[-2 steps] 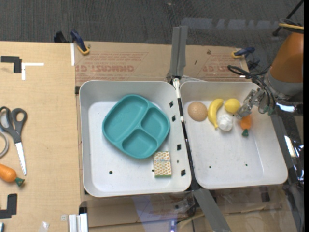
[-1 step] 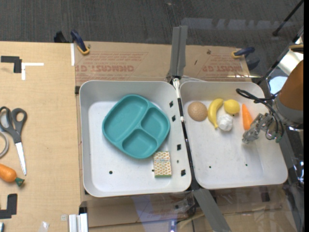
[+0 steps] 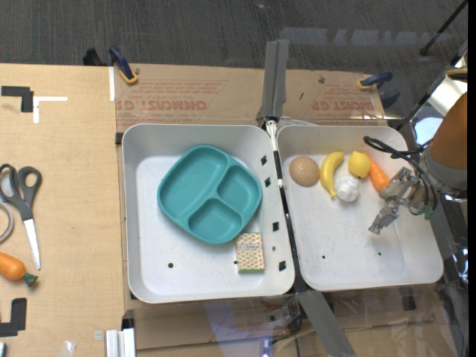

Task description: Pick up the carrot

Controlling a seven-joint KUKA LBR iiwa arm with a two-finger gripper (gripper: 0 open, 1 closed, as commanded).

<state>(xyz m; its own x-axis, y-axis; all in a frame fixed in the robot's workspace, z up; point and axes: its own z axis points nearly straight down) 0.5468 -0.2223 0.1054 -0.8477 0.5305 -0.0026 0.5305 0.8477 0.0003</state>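
The bench (image 3: pixel 59 199) of pale wood carries 2 shallow white bins side by side, with brown cardboard (image 3: pixel 193 99) clamped behind them. The left bin (image 3: pixel 149 274) holds a teal plate (image 3: pixel 210 193) with 3 compartments, lying flat near its middle, and a small patterned block (image 3: pixel 250 252), possibly a sponge, just beside the plate's near edge. The grey arm (image 3: pixel 450 151) reaches over the right bin (image 3: pixel 357 262) from the right. Its gripper (image 3: pixel 385 208) hangs low over the bin floor, tilted down and to the left; the fingers are slightly spread with nothing between them. In the far part of the right bin sit a tan egg-shaped item (image 3: pixel 304 171), a banana (image 3: pixel 331 172), a lemon (image 3: pixel 359 165) and a small white lumpy item (image 3: pixel 346 189), clustered together. The carrot (image 3: pixel 378 175) lies just right of the lemon, slanted, with the gripper close beside its near end. Scissors (image 3: pixel 22 207) and a second carrot (image 3: pixel 13 268) rest on the bench at far left.
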